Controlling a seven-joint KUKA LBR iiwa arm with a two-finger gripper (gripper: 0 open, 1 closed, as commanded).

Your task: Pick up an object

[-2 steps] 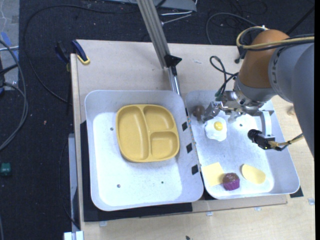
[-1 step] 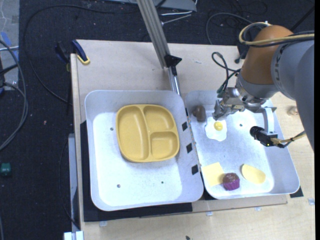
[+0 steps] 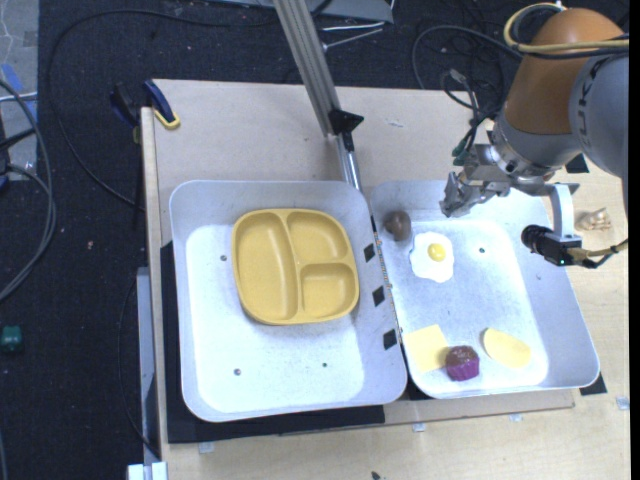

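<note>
The right bin point(image 3: 545, 298) holds a fried egg toy point(image 3: 433, 257), a small brown ball point(image 3: 397, 225) at its far left corner, a yellow cheese square point(image 3: 426, 347), a purple round piece point(image 3: 461, 363) and a yellow oval slice point(image 3: 507, 348). My gripper point(image 3: 455, 202) hangs over the far edge of this bin, just up and right of the egg, with nothing visible between its fingers. The grey arm with its orange band point(image 3: 562, 43) comes in from the upper right.
The left bin point(image 3: 200, 368) carries a yellow divided plate point(image 3: 295, 265). A slanted metal pole point(image 3: 310, 53) runs down to the gap between the bins. Black clips sit along the bins' shared edge. Cables lie on the dark floor around the bench.
</note>
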